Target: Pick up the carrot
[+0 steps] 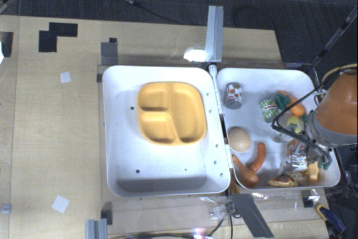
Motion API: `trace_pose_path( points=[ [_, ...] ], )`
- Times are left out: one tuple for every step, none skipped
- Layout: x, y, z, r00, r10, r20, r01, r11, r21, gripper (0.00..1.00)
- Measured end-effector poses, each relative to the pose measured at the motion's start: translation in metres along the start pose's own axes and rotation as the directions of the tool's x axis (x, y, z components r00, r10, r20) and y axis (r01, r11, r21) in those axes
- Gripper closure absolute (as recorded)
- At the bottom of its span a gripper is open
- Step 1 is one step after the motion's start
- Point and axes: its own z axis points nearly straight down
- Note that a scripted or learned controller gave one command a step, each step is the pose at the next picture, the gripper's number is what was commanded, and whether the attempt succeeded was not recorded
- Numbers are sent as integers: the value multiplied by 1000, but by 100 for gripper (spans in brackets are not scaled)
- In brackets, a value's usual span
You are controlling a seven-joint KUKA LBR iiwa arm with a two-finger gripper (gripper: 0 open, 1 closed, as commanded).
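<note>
Carrot point(296, 107) in right bin point(263, 76) (far side), just above pincer point(298, 160)

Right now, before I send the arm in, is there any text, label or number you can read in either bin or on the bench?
None can be read.
Can in the right bin: it has a printed label, too small and blurred to read.
Packet near the gripper: shiny wrapper, print illegible.
Black squares on the bench: plain marks, no lettering.
</note>
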Motion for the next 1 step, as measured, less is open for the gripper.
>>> trace_pose_path(
  points=[
    [-70, -13, 2, 990, 142, 0, -142, 990, -1, 0]
  ],
)
